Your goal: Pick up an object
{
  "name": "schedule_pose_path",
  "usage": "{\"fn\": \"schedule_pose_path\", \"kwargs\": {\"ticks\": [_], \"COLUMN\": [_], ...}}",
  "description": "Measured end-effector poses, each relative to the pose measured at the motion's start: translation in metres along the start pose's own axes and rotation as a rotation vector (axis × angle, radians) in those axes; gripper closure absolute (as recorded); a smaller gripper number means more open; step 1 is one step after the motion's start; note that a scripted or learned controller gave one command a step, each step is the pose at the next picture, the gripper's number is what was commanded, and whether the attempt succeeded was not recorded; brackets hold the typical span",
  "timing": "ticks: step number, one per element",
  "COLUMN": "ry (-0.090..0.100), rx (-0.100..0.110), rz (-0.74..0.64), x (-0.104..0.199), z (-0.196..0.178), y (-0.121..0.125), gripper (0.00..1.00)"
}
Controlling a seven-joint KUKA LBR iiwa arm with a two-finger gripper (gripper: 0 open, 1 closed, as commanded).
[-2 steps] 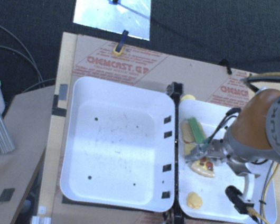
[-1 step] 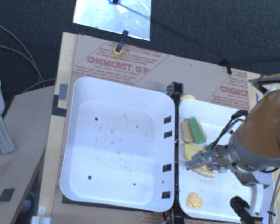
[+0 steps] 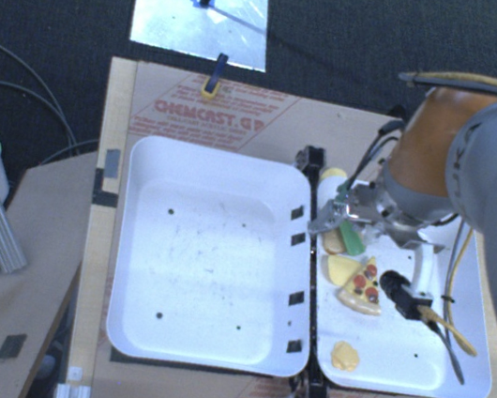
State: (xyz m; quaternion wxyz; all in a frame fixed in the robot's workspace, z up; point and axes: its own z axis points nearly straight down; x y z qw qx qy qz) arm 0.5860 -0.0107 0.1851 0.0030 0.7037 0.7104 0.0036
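Camera view: gripper low in right bin; green piece just beside at 5 o'clock, long axis 11-to-5; cannot tell if jaws apart or together.

We count two white bins, the left bin and the right bin. In the right one we count one pizza slice, one yellow wedge, one pale yellow lump, one green piece and one tan piece.

glossy white plastic bins, matt cardboard underlay
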Motion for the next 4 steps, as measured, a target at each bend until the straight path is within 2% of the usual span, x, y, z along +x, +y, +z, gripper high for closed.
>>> {"fn": "schedule_pose_path", "kwargs": {"ticks": [1,2,3,4], "ry": [-0.005,0.0,-0.001,0.002], "rx": [0.0,0.013,0.005,0.0], "rz": [0.009,0.011,0.004,0.0], "x": [-0.084,-0.086,-0.086,-0.023], "z": [0.104,0.101,0.089,-0.005], "y": [0.084,0.011,0.015,-0.011], "gripper": [0.0,0.0,1.0,1.0]}}
